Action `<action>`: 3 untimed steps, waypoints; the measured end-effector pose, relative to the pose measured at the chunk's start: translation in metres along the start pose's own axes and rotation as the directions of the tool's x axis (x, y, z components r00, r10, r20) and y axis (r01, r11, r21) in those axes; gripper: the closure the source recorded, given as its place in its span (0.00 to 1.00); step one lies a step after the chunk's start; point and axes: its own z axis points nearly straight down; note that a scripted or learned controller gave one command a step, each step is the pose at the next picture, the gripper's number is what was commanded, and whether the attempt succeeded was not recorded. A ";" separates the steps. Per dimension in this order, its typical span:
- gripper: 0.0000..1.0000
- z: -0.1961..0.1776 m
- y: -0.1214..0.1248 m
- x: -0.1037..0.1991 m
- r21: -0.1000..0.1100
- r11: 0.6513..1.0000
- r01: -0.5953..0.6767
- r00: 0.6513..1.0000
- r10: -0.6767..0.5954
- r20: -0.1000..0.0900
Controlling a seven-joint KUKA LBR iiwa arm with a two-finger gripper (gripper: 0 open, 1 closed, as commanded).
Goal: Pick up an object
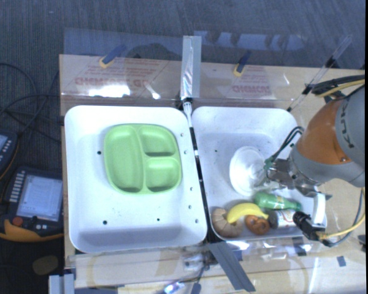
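The right bin (pixel 233 127) holds a clear glass cup (pixel 245 167) lying near its middle. Along its front wall lie a green bottle (pixel 276 201), a yellow banana (pixel 245 212), a brown rounded piece (pixel 221 221) and a small red-brown fruit (pixel 257 224). My gripper (pixel 272 172) reaches in from the right, low in the bin. It sits against the cup's right side, just above the green bottle. The dark wrist body hides its tip.
The left bin (pixel 86 164) carries a green divided plate (pixel 142 158). A ridge where the two bin walls meet (pixel 196 164) separates the bins. The grey and orange arm (pixel 331 139) covers the right bin's right wall. Cables and a pendant lie on the floor at left.
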 end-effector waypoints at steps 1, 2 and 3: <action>0.00 0.002 -0.002 0.000 0.005 1.000 -0.001 1.000 0.001 0.000; 0.00 0.011 -0.013 0.012 0.001 0.997 0.072 0.997 -0.072 0.010; 0.00 0.011 -0.011 0.005 0.004 0.945 0.326 0.945 -0.326 0.005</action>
